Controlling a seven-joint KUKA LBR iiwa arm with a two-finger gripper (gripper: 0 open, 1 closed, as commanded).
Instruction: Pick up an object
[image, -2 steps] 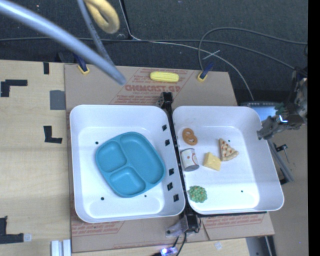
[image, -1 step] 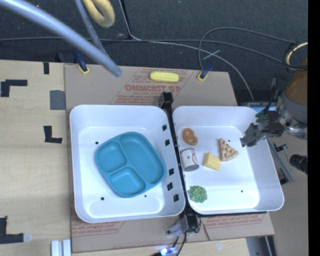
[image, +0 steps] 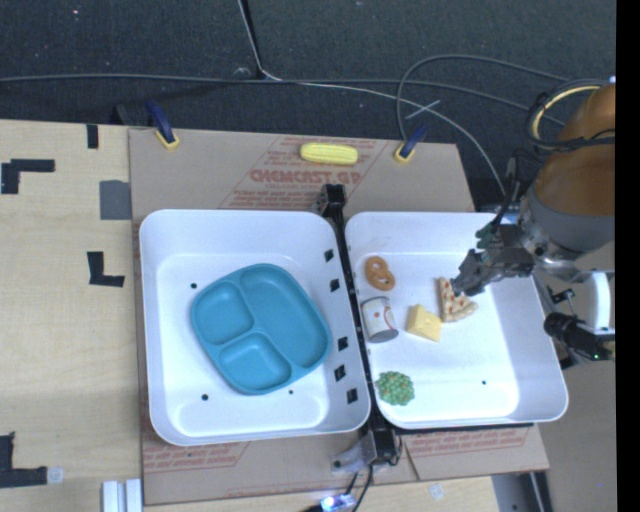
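Observation:
The right bin (image: 500, 400) holds a pretzel (image: 378, 271), a small grey can (image: 377, 319) lying on its side, a yellow cheese wedge (image: 423, 324), a pizza slice (image: 455, 301) and a green broccoli floret (image: 396, 387). My gripper (image: 472, 279) comes in from the right and hovers just over the upper right end of the pizza slice. Its dark fingers point down and to the left toward that slice. Nothing shows between them.
The left bin (image: 170, 250) holds a blue three-compartment plate (image: 260, 327). A yellow banana-like toy (image: 328, 153) lies on the cardboard behind the bins. Cables run across the dark back of the bench. Bare bin floor lies at the right bin's front right.

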